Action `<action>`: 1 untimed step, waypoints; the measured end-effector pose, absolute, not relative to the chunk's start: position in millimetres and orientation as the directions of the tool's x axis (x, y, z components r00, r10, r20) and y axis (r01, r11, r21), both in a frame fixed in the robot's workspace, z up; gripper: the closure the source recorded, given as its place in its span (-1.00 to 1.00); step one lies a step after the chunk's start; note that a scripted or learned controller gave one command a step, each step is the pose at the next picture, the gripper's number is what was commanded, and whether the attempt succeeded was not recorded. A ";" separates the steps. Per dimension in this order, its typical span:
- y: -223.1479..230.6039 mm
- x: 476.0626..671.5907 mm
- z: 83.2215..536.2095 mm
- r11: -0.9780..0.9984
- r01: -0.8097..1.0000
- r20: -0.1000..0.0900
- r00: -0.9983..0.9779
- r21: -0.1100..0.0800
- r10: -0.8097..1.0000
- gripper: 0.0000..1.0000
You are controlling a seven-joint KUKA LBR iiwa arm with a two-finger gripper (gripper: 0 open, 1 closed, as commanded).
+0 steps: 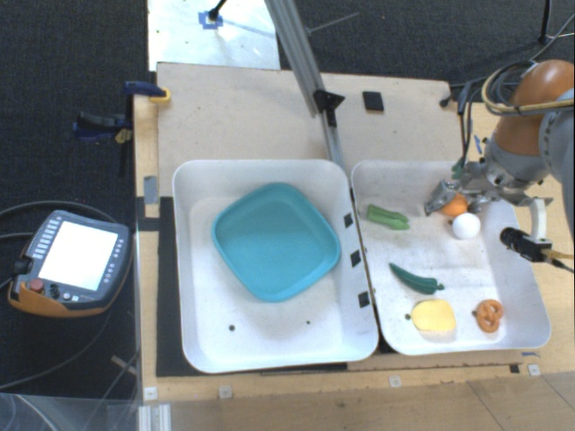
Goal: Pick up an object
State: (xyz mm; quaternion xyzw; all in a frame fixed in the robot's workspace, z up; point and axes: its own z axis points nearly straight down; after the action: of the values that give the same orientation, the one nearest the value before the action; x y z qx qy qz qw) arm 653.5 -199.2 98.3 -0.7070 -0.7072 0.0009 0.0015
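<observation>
In the right bin (530,321) my gripper (446,201) hangs low near the far right part, with a small orange object (456,206) showing right at its fingertips. A white ball (465,226) lies just below it, touching the orange object. A light green pod (387,216) lies to the left of the gripper. Nearer the front are a dark green pepper (416,279), a yellow round piece (434,316) and an orange pretzel (489,315).
The left bin (193,321) holds a teal square plate (276,240). A metal pole (301,52) slants over the bench behind the bins. A teach pendant (72,260) lies off the bench at the left. The arm's orange band (539,97) is at the right edge.
</observation>
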 end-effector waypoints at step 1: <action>-199.7 655.2 112.0 0.001 1.000 -0.001 -0.001 0.002 1.000 1.00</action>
State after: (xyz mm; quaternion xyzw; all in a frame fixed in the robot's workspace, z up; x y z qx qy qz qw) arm 655.2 -199.7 112.0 -0.7067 -0.7075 -0.0005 -0.0012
